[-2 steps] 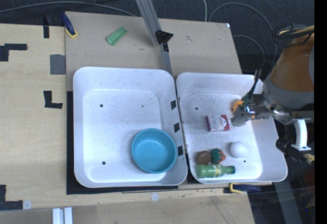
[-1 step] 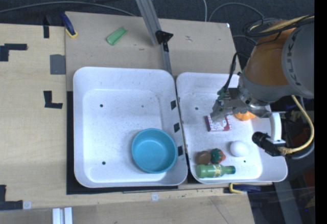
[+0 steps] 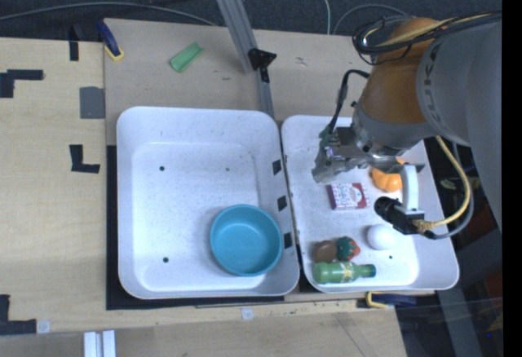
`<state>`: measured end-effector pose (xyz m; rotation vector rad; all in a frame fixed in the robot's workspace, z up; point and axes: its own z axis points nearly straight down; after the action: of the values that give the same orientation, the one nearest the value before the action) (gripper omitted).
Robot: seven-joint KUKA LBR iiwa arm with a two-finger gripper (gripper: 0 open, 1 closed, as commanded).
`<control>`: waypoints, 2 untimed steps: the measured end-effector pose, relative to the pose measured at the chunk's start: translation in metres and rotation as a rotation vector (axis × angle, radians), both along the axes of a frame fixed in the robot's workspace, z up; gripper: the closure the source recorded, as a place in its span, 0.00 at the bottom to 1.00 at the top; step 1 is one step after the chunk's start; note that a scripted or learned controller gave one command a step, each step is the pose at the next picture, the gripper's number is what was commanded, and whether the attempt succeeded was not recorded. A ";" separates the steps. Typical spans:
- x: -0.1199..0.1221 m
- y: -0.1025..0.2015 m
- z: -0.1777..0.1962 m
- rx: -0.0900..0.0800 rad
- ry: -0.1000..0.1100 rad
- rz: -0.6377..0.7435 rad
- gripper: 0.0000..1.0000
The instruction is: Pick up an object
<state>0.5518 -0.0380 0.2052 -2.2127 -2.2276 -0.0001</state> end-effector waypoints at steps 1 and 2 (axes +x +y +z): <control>0.031 0.048 0.010 0.000 -0.002 0.000 1.00; 0.047 0.088 0.011 0.000 -0.001 -0.001 1.00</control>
<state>0.5990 0.0503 0.2164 -2.2138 -2.2272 -0.0008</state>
